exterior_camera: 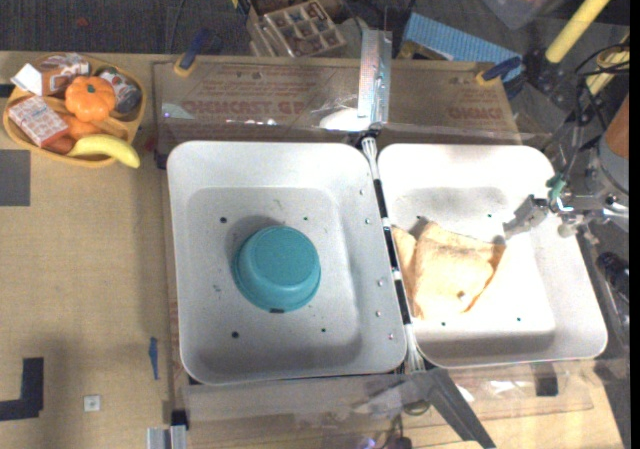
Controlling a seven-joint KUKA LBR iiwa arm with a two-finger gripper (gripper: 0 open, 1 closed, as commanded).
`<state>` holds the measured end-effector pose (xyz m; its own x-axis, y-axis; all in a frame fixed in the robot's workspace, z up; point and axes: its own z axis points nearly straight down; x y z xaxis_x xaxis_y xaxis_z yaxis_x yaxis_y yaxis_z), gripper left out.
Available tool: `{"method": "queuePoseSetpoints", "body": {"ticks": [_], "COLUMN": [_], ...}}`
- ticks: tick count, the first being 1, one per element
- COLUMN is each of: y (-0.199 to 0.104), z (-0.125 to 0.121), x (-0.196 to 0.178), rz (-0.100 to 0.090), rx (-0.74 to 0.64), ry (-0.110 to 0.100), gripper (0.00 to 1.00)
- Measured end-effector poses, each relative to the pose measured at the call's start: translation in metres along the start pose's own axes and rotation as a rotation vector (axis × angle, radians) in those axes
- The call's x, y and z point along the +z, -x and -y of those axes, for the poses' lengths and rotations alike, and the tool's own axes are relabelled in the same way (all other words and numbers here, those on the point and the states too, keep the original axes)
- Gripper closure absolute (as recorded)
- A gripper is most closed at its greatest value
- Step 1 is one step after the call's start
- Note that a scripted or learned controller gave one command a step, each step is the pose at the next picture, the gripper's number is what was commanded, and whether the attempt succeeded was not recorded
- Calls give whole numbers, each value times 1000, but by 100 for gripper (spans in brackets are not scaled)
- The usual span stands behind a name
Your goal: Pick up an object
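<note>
Against the right bin's [575, 267] left wall, tan cloth [450, 267]; pincer [520, 220] at its right corner

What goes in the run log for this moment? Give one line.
task: pick up an object | end effector: right bin, at cloth corner | teal bowl: left bin, upside down | lift: not yet

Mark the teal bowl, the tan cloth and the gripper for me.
teal bowl [278, 268], camera view, middle of its upturned base.
tan cloth [452, 267], camera view, centre of the fabric.
gripper [521, 220], camera view, between its fingertips.
</note>
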<state>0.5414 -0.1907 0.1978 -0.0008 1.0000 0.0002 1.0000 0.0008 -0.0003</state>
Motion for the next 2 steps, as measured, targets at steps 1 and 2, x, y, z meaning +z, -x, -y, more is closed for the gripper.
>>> {"method": "queuePoseSetpoints", "body": {"ticks": [1,2], "y": [-27,-39], "z": [-8,6], "x": [107,107], "rz": [4,6], "rx": [-94,-264], "ry": [15,15], "gripper": [0,0]}}
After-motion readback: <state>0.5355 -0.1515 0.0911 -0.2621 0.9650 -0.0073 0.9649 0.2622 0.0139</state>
